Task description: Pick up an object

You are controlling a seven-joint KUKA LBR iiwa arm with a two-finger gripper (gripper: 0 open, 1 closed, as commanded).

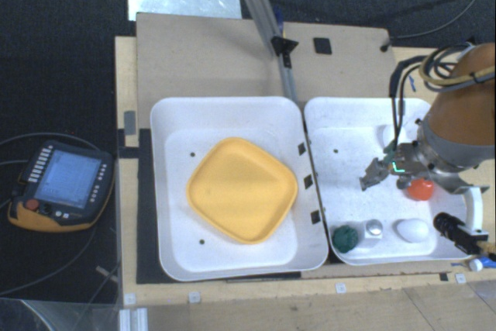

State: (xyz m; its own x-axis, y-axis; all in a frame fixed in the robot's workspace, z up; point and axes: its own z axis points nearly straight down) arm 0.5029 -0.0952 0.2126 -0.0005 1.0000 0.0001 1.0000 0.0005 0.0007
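We see the counter (256, 58), two bins, a yellow plate (242, 188) in the left bin (167, 167), then the gripper (377, 174) poised low in the right bin (341, 128), fingers' state indeterminable. We judge approach underway; next, descent onto the nearby orange object (421, 190).

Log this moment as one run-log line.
arm: over right bin | hand: low, nothing seen held | nearby: orange ball, white egg, green ball | left bin: yellow plate
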